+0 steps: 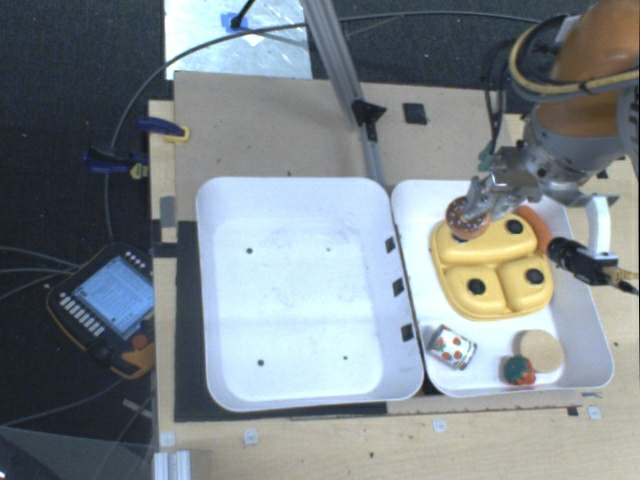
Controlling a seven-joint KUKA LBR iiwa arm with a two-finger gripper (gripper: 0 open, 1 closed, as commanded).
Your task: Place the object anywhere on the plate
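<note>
A yellow plate point(497, 286) with three compartments lies in the right bin point(592, 366). My gripper point(469, 212) reaches in from the upper right and hangs over the plate's far left compartment. It is shut on a small round brown doughnut point(464, 224) with pale sprinkles, which sits between the fingertips just above or on that compartment's far edge. The fingers cover part of the doughnut's top.
The right bin also holds a small spotted can point(451, 347) on its side, a tan round biscuit point(541, 349), a green and red piece point(516, 370), and an orange thing point(537, 227) behind the plate. The left bin point(290, 288) stands alongside. A metal pole point(340, 58) rises behind the bins.
</note>
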